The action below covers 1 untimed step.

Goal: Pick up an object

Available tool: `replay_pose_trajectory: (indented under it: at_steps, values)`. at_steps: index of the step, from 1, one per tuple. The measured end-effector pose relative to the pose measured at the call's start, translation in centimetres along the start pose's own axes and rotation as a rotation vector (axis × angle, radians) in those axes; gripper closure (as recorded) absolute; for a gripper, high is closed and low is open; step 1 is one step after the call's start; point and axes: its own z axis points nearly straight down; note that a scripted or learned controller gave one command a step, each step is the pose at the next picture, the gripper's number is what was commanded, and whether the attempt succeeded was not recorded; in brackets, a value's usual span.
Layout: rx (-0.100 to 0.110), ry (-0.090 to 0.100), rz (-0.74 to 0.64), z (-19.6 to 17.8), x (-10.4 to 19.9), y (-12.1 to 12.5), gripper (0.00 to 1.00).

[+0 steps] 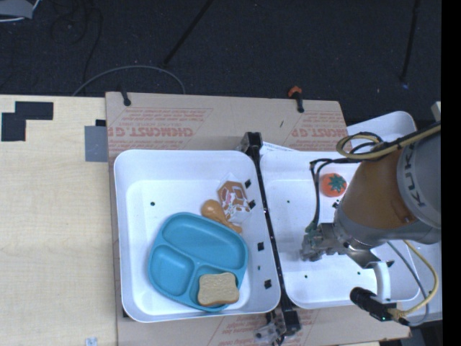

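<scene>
My gripper (312,247) is low over the floor of the right bin (338,294), near its left-middle, reaching in from the right under the grey and orange arm (382,193). A small orange round object with a green top (333,184) lies in the same bin, up and to the right of the gripper, and apart from it. In the left bin (133,193) a blue divided plate (187,254) carries a tan slice of bread (218,289). A clear packet with brown and white contents (233,197) and a tan rounded piece (213,210) lie just above the plate.
A black divider (265,229) runs between the two bins. Cables (360,146) loop off the arm above the right bin. A black fitting (371,303) hangs at the bin's lower right rim. Cardboard (216,121) lies under the bins.
</scene>
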Motion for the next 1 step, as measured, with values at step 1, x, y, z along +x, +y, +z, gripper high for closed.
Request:
replay_pose_trajectory:
  at_steps: [1]
  values:
    - [-0.010, -0.002, -0.009, -6.09, 0.10, 0.65, 1.00]
